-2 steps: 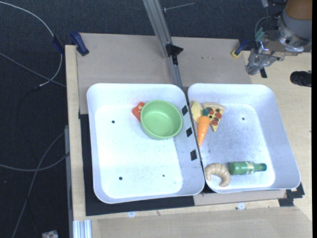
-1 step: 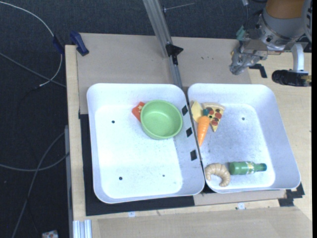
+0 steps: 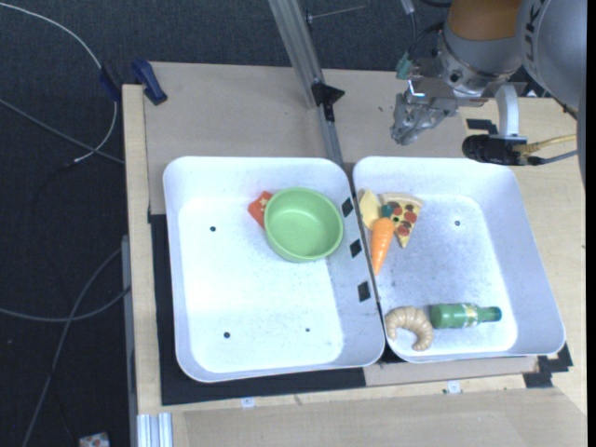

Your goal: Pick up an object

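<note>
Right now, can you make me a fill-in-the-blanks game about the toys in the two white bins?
1. The round green plastic bowl sits in the ____ bin.
2. The pointy orange toy carrot lies beside a toy slice of ____.
3. The tan toy croissant lies next to a green ____.
4. The robot's metal gripper hangs above the bench, outside both bins, holding ____.

Missing words: left; pizza; bottle; nothing

Tan worktop (image 3: 233,110) carries two white bins side by side: left bin (image 3: 191,277), right bin (image 3: 521,250). Black mat (image 3: 168,380) under them. Blue clip (image 3: 147,80) at far-left corner.
</note>
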`<state>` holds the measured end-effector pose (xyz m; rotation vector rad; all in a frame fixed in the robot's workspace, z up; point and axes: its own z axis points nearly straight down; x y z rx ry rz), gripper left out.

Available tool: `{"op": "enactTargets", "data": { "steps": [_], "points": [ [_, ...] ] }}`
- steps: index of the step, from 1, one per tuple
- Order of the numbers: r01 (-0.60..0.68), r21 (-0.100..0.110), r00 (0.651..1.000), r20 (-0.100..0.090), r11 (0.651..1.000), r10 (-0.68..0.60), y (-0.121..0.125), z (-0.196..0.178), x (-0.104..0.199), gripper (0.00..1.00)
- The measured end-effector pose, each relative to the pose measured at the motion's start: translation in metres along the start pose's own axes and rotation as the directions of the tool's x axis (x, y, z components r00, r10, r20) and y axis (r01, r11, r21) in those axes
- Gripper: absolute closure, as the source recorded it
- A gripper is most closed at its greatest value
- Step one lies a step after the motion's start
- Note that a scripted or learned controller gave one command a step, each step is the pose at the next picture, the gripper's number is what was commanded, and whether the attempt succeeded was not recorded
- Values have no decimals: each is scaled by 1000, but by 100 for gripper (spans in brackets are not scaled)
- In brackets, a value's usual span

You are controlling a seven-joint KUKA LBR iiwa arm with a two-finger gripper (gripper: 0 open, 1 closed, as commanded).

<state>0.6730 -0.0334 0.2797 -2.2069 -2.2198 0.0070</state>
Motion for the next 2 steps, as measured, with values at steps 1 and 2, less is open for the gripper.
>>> {"op": "enactTargets", "data": {
  "steps": [1, 2],
  "points": [
    [0, 2, 1000, 0, 1000, 0, 3, 9, 54, 100],
    [0, 3, 1000, 2, 1000, 0, -11, 14, 110, 100]
  ]
}}
